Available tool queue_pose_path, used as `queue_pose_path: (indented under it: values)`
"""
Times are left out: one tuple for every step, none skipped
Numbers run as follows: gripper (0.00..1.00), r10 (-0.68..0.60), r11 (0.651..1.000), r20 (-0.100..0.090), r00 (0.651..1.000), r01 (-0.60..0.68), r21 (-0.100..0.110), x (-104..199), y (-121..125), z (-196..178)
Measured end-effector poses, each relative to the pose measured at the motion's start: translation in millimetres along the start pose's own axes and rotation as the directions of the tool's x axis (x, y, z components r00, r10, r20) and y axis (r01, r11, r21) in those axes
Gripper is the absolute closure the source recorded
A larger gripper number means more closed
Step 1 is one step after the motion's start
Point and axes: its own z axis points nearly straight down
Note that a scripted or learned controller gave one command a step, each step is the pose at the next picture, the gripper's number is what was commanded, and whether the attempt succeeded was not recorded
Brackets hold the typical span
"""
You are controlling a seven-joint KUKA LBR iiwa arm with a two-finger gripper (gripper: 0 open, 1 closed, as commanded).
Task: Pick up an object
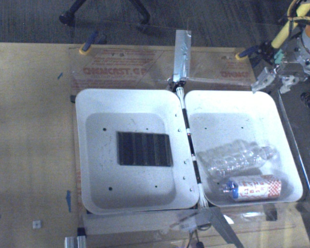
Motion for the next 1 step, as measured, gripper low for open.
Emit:
queue_pose_path:
  values:
    - [0.00, 0.267, 0.964, 0.000, 0.964, -0.267, 0.002, -25.0, -34.7, 86.6]
